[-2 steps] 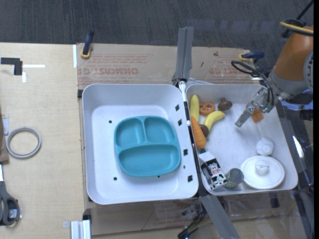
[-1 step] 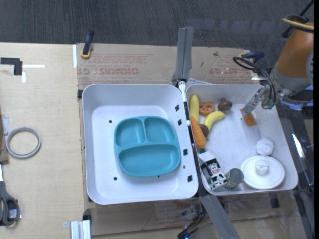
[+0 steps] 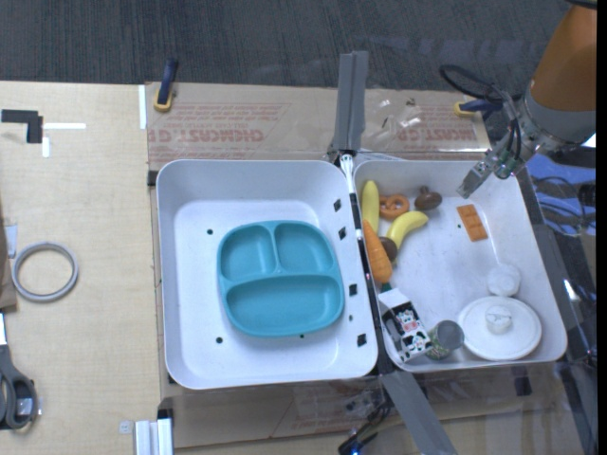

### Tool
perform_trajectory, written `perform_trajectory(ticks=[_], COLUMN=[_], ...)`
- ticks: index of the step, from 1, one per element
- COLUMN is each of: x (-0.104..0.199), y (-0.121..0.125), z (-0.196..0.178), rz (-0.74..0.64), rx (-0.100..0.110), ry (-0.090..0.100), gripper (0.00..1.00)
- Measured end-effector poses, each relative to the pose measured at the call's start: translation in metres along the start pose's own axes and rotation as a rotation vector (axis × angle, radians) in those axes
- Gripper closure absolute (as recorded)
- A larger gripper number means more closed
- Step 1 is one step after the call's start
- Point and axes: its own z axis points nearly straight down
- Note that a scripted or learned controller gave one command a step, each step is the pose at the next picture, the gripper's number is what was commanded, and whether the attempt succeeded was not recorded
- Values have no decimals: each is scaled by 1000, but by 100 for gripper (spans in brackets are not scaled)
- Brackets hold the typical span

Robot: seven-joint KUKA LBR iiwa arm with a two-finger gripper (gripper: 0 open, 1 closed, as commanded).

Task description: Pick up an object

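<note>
White plastic bins sit side by side; the left bin (image 3: 180,254) holds a blue tray (image 3: 281,278), and the right bin (image 3: 541,254) holds the loose items. The gripper (image 3: 482,173) hangs at the right bin's one o'clock corner, just over its rim. Whether it is apart or together cannot be told at this size, and nothing shows between its tips.

As a judgement, the pick has not begun: every item lies in the bin. An orange block (image 3: 471,222) lies nearest, just toward seven o'clock from the gripper. At ten o'clock in the bin cluster two bananas (image 3: 408,226), a pretzel (image 3: 394,205), a brown piece (image 3: 429,198) and a carrot (image 3: 377,254). A white lid (image 3: 500,328) sits at five o'clock, a carton (image 3: 406,330) at seven. Left to do: descend, close on one item, lift.
</note>
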Motion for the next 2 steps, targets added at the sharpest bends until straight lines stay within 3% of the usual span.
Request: perform_trajectory(ticks=[1,2], x=[45,14], y=[-56,-67], z=[106,128], rz=[340,-276], rx=[4,0], ry=[4,2], gripper=[100,100])
